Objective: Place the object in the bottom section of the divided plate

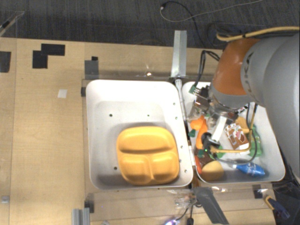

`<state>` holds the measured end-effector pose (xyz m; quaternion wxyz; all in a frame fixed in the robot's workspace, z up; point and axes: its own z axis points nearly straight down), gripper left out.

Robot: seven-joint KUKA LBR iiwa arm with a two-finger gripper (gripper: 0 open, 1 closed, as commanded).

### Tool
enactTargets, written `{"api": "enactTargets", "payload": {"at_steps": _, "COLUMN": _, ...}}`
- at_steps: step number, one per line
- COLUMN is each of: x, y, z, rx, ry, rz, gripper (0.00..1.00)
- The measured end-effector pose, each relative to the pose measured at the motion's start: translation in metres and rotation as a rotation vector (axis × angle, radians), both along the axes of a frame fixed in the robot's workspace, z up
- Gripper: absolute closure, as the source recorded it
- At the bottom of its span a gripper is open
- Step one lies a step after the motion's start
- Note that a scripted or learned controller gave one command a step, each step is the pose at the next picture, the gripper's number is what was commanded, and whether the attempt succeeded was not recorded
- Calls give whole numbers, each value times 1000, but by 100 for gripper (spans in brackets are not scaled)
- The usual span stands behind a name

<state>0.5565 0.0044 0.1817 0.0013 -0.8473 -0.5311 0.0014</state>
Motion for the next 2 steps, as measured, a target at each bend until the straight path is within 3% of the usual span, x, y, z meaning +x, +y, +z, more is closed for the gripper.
{"api": "enactTargets", "payload": {"at_steps": 1, "x": -36, "y": 62, "z": 0, "rx": 1, "ry": -1, "rz": 197, "gripper": 100}}
{"api": "enactTargets", "payload": {"at_steps": 2, "x": -47, "y": 85, "z": -34, "rx": 3, "ry": -5, "rz": 124, "gripper": 100}}
